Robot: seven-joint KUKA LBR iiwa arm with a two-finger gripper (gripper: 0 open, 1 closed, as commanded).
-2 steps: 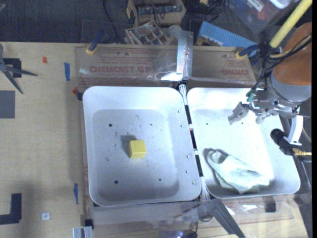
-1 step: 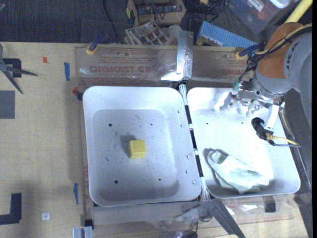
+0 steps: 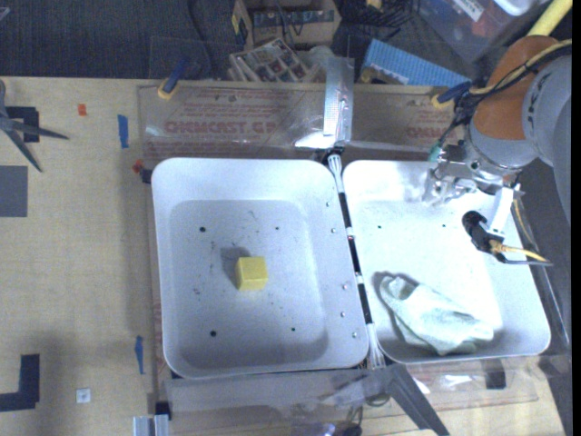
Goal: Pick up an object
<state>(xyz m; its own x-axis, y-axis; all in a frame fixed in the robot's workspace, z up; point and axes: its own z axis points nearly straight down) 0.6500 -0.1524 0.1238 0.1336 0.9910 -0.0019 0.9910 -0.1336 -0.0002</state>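
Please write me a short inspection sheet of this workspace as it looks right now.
Surface: two white bins side by side, left bin, right bin, on a wooden bench.
Job's things: yellow block in the left bin; crumpled white cloth in the right bin.
Clutter: nothing seen in the bins.
Grippers: gripper over the right bin's far end, holding nothing seen.
Cables: black loops behind the bench.
Surroundings: blue box, assorted equipment.

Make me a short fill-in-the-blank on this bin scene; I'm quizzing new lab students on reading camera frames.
1. The yellow block lies in the ____ bin.
2. The crumpled white cloth lies in the ____ bin.
3. The gripper hovers over the right bin's ____ edge.

Missing words: left; right; far
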